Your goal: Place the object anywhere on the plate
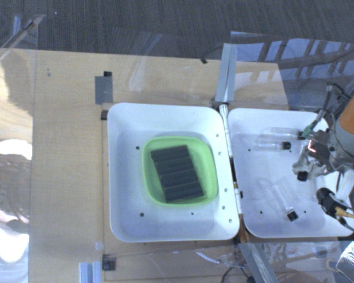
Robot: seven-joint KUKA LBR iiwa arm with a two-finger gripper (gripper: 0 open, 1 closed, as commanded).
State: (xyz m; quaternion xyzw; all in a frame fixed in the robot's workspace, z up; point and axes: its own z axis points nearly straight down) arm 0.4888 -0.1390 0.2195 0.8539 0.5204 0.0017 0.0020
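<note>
While the claw [310,158] hangs over the right bin [265,217], clear plastic is the main hazard.
Whether its tips are apart or together I cannot tell, and nothing shows between them. Just beside the claw, toward the plate [180,173], lies a see-through tube [274,141] with a dark cap; a second clear piece [283,202] lies near the bin's front edge. Either looks like the object, I judge, though hard to see and smooth, so a grab may miss or let it roll off. Left of the claw, the left bin [124,205] holds the green plate, where a dark ribbed block [177,173] already lies.
</note>
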